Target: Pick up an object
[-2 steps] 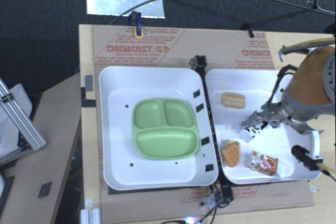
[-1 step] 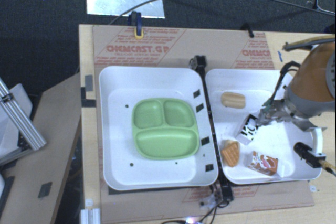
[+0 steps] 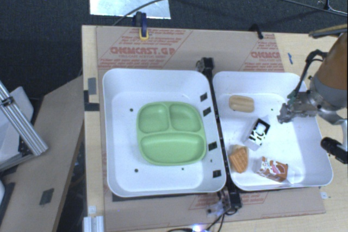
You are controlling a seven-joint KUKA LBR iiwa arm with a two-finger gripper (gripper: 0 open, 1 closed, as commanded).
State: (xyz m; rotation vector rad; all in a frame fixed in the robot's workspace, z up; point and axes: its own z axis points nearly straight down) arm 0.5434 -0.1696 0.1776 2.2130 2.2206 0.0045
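Grey metal gripper (image 3: 286, 114) hung over the right white bin (image 3: 304, 177) (fingers too blurry to tell), near a small black-and-white box (image 3: 259, 133), nothing seen in it.

In the right bin (image 3: 312, 174), four small things are lying toward its left half: a tan bun (image 3: 241, 103), a black-and-white box (image 3: 259, 133), an orange piece (image 3: 238, 159) and a snack packet (image 3: 273, 169). The gripper (image 3: 286, 114) is hanging over the open right part, and the gaps between the things are looking narrow
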